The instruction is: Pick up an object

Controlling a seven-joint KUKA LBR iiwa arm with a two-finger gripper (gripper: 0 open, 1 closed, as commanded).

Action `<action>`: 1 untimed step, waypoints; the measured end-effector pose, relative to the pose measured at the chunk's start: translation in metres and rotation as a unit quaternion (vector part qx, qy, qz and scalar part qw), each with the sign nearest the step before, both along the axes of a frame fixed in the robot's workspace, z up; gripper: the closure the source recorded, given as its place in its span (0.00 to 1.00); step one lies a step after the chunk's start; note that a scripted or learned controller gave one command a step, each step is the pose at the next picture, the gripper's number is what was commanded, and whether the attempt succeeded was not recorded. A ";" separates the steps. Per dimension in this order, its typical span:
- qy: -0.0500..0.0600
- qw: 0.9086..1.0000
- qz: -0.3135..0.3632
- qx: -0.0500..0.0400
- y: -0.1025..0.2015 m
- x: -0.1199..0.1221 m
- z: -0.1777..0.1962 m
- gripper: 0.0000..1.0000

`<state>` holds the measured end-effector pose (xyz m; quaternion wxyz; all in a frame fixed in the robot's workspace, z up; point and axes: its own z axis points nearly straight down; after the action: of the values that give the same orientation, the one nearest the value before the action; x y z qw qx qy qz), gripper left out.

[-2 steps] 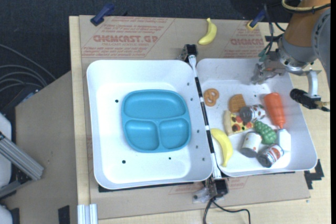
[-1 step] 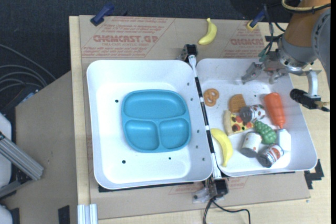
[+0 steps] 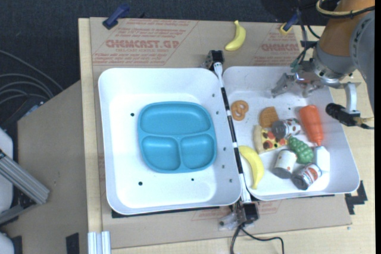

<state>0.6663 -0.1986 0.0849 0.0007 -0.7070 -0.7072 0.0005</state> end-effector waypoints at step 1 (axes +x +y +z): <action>-0.001 1.000 0.001 -0.001 0.000 0.001 0.011 1.00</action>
<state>0.6670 -0.1985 0.0955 -0.0004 -0.7066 -0.7076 0.0002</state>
